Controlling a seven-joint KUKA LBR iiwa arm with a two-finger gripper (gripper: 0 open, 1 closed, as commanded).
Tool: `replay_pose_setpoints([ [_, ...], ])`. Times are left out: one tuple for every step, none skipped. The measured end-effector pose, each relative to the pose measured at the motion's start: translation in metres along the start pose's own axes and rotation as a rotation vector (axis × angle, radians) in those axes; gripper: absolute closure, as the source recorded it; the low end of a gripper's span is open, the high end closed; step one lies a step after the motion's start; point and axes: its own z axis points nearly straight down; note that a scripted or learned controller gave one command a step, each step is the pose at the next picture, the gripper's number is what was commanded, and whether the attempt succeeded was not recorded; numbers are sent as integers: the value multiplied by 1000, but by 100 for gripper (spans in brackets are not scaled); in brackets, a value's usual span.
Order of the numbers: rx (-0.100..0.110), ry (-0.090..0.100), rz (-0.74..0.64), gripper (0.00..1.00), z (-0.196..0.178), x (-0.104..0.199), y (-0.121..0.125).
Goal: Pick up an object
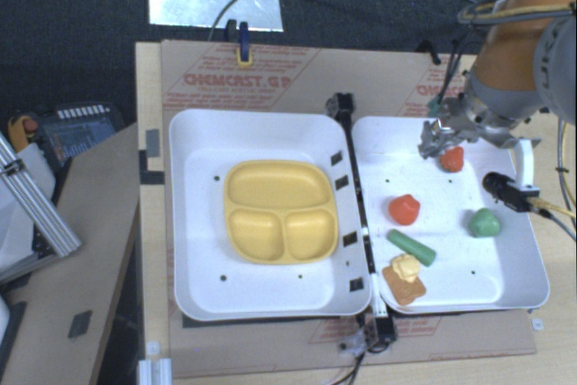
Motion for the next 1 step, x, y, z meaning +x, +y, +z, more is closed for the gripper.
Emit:
replay_pose_setpoints([
  [3, 2, -5, 100, -14, 52, -11],
])
